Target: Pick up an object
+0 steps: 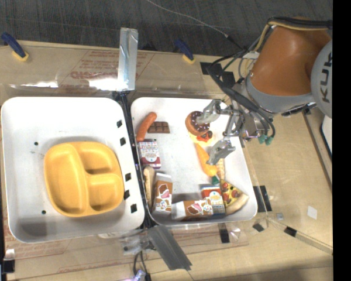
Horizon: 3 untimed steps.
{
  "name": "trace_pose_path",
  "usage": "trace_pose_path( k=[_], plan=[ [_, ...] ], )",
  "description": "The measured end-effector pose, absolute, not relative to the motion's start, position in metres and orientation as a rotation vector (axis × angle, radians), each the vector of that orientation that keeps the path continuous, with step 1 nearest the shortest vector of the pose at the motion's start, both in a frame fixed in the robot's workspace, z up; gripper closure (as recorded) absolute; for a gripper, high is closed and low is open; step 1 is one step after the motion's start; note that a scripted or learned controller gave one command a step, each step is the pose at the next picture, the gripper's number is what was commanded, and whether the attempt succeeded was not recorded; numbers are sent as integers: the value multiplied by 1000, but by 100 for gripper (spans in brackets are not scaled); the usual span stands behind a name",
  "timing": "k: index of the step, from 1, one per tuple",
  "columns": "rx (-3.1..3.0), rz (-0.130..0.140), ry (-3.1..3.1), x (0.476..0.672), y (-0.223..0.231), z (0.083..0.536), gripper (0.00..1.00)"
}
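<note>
While spread open, fingers (215, 132) astride the donut (197, 124) and carrot (203, 158).

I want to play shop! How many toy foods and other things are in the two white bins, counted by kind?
Yellow divided tray: 1
Sausage: 1
Chocolate bar: 1
Donut: 1
Pizza slice: 1
Orange-yellow piece, maybe a carrot: 1
Small cartons or packets along the right bin's left and near walls: about 5; they overlap, so this is unsure
Total: about 11

Dark grey carpet (64, 7) lies beyond the light wooden tabletop (292, 180), a thin white cable (181, 15) trailing across it.
</note>
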<state>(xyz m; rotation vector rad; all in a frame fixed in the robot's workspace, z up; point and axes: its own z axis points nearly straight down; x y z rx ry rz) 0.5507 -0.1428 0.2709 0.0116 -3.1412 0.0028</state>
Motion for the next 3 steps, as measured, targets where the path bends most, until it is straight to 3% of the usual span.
trace_pose_path(
  k=[1, 2, 3],
  plan=[
    [133, 6, -3153, 502, -155, 120, 0],
    [-53, 13, -3171, 528, -118, 104, 0],
    [8, 2, -3147, 580, -130, 112, 0]
  ],
)
